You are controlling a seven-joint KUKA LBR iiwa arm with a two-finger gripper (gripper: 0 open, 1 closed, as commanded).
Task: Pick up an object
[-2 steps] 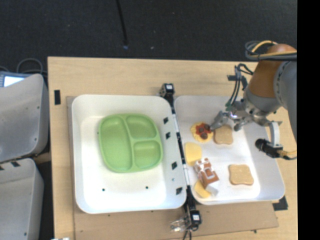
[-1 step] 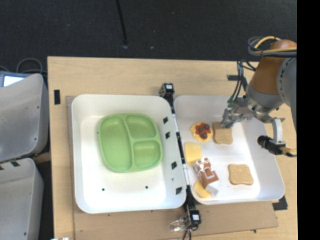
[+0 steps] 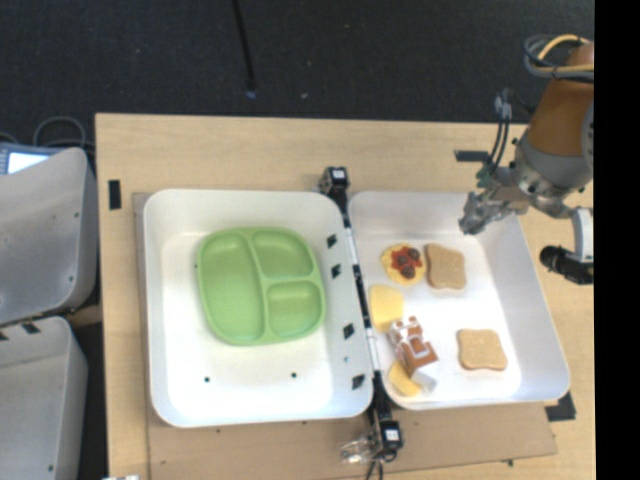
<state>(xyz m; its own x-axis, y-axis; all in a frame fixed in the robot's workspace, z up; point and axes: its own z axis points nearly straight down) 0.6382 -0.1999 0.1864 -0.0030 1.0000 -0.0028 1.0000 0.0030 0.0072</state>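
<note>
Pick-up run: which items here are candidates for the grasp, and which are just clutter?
Candidates, all in the right bin, near the pincer:
- toast by the pizza
- toast near the front
- mini pizza
- yellow block
- brown and white toy
- yellow wedge

Lying about:
- green tray in the left bin
- bench

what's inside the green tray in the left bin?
Nothing visible: the green tray sits in the left bin with all three compartments bare. Whatever is beneath the tray is covered. The food pieces lie in the right bin, where the pincer is.
</note>
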